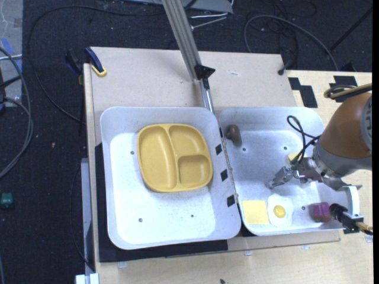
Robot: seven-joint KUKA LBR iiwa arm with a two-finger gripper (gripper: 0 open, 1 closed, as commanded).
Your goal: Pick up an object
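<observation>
Fried-egg toy [279,210] at right bin's [260,144] front edge, yellow cheese slice [256,212] beside it, purple item [320,211] to its right; pincer [283,178] low over bin floor, nothing between fingers, spread cannot tell; brown item [234,134] far corner; yellow divided plate [175,157] in left bin [124,218].

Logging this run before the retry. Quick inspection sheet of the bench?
Surface: wooden bench, two white bins side by side.
Job's things: right bin holds brown lump, yellow slice, toy fried egg, purple piece.
Clutter: yellow divided plate in left bin.
Grippers: gripper low over right bin, nothing seen between jaws.
Cables: black cable at the wrist; more on the floor.
Surroundings: metal pole, dark carpet.
</observation>
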